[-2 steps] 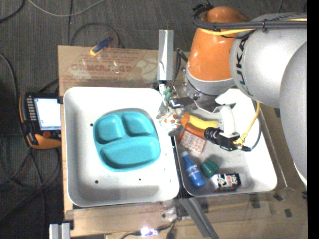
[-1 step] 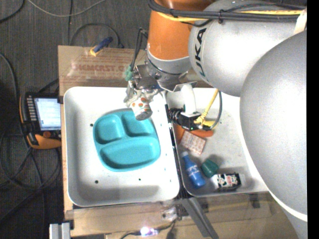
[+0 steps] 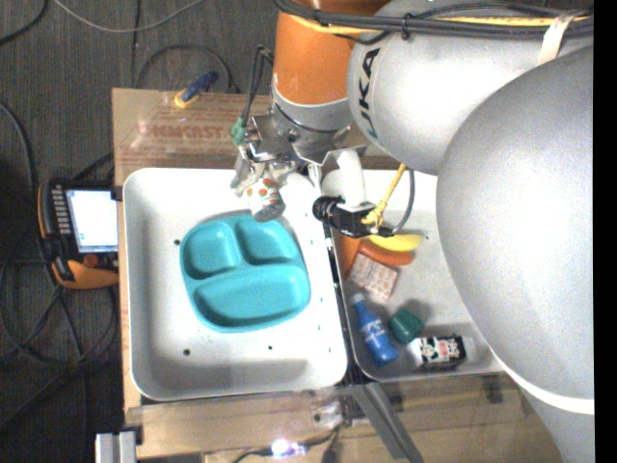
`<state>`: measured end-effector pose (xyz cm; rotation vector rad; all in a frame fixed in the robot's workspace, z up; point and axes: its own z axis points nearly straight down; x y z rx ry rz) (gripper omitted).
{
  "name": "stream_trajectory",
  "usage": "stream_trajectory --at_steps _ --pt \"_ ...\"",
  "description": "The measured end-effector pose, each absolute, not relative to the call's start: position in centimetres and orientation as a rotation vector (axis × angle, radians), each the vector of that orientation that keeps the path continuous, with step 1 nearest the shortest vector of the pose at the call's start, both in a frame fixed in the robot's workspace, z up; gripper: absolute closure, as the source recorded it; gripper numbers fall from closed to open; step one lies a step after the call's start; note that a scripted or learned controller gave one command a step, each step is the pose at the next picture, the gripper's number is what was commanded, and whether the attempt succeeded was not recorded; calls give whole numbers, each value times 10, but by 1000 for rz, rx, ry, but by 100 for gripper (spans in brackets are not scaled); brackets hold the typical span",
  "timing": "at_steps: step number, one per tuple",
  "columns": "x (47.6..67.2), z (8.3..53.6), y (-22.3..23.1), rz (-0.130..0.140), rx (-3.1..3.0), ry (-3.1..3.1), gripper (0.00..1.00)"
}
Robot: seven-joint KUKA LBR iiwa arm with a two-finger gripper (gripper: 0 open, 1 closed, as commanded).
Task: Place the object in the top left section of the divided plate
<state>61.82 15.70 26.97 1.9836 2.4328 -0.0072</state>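
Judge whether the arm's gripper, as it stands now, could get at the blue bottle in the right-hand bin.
Probably yes: the blue bottle lies uncovered on top in the right bin. The gripper is over the left bin, seemingly with a spotted object at its fingers.

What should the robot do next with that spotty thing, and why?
Probably shift the hand a little toward the teal divided plate and lower it. The white spotted object at the hand hangs over the bin's floor beside the plate's rim, not over a section.
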Motion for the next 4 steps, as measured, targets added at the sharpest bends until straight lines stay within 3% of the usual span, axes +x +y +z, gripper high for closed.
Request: stream_trajectory --at_steps 1,2,3,4 --pt "625 241 161 -8 2104 2335 100" --pt "613 209 150 -9 2067 2365 100" --pt "599 138 143 -6 1858 2536 100" --pt "576 121 171 67 1983 2393 100"
